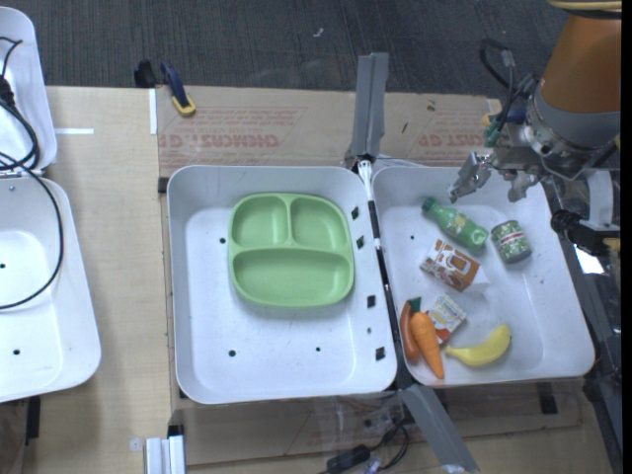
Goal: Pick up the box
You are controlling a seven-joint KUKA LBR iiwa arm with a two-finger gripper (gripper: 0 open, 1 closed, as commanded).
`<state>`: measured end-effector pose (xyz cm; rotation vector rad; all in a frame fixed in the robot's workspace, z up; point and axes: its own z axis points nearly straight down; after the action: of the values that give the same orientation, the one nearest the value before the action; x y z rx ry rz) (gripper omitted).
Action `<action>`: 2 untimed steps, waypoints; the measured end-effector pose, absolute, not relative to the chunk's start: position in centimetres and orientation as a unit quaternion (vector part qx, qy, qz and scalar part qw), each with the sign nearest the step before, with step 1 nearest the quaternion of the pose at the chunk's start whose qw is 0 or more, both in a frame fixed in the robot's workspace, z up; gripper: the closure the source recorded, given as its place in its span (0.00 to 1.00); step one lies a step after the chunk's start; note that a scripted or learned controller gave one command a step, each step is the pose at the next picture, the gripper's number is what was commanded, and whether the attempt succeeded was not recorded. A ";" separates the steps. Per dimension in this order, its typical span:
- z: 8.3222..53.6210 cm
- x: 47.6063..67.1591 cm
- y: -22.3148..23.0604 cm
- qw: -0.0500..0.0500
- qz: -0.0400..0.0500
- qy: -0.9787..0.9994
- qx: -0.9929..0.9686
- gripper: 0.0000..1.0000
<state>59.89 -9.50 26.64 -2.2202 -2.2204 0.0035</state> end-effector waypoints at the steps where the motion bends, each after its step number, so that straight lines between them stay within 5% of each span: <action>1: 10.9 59.2 -9.8 0.001 0.001 -0.697 -0.717 0.00; 2: 11.0 61.6 -11.7 0.000 0.000 -0.741 -0.671 0.00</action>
<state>61.57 -11.67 11.05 -2.1086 -2.3301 0.0011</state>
